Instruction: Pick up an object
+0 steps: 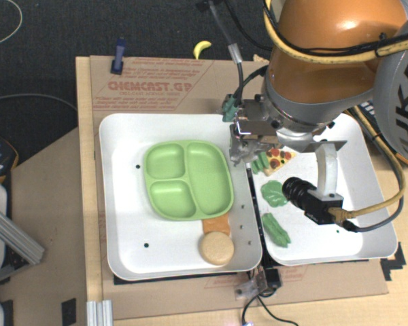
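The grey-and-orange arm (pixel 333 39) fills the view's 1–2 o'clock corner. Its gripper (pixel 240 151) hangs over the seam where the two bins meet, toward their far edge. Whether the claw stands wide or narrow cannot be told from here, and nothing is seen held in it.

A cardboard sheet (pixel 156 87) lies under both bins. The left bin (pixel 119 182) carries a green divided plate (pixel 188 180) at its centre, reaching toward 3 o'clock. In the same bin a round tan cookie (pixel 217 248) sits at 5 o'clock, touching an orange piece (pixel 217 224) tucked against the plate's near rim.

In the right bin (pixel 367 175) the things to pick lie along the 9 o'clock side: a green leaf (pixel 273 193) at 9, a green pod (pixel 276 229) at 7–8, and a pizza slice (pixel 279 159) at 10, just beside the gripper.

Past the bins at 12 o'clock, a yellow banana (pixel 202 47) and a blue clip (pixel 117 57) sit well apart.
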`<action>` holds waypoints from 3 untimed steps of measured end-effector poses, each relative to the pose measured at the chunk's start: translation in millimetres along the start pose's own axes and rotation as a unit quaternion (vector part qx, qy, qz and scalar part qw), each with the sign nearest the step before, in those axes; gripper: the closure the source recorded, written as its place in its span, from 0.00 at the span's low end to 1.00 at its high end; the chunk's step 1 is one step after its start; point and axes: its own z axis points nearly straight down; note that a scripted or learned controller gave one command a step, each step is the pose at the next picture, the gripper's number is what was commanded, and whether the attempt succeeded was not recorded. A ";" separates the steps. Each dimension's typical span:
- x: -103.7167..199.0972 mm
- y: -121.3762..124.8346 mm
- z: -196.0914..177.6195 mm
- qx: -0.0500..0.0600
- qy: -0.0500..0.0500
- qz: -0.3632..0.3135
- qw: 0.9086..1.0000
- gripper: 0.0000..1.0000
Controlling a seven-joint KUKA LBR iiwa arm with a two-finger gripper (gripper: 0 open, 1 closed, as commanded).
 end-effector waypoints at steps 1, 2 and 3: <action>0.3 0.5 -10.2 -0.001 0.000 0.000 1.000 1.00; -3.4 5.5 131.6 0.008 -0.001 0.002 1.000 1.00; -2.4 7.3 113.8 0.000 0.001 0.001 1.000 1.00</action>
